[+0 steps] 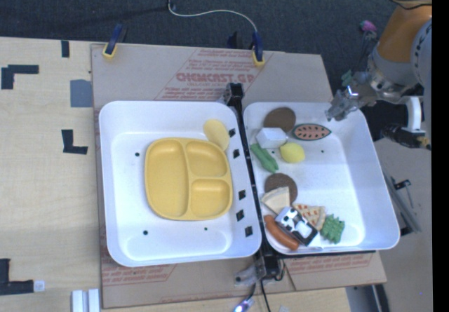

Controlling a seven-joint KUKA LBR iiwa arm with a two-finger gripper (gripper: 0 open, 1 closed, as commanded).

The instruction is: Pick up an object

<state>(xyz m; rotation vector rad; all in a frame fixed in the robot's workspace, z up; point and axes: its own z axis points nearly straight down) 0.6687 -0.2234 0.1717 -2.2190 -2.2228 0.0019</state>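
Two white bins sit side by side on the bench. The left bin (112, 163) has a yellow tray (188, 179) with three parts in its middle. A small yellow banana-shaped toy (217, 132) lies by the tray's far right corner, near the wall between the bins. There is bare white floor all round the tray, most of it along the left wall and the near wall.

The right bin (365, 170) holds toy food, all pushed toward its left wall. At the far end are a brown round patty (280, 118), a white block (271, 138), a lemon (292, 153) and a watermelon slice (311, 132). The slice lies flat, and its long side runs left to right, along the far wall. A green pea pod (264, 157) lies slanted beside the left wall. In the middle sit another brown patty (282, 181) and a cheese wedge (276, 200). At the near end are a hot dog (280, 233), a black and white piece (296, 224), a pizza slice (311, 214) and a green leafy piece (332, 229). The right half of this bin is bare white floor, from the far wall to the near wall.

The arm comes in from the right. The gripper (337, 109) is over the far right corner of the right bin, just beside the watermelon slice. I cannot tell how far apart the jaws are or whether they have anything between them.
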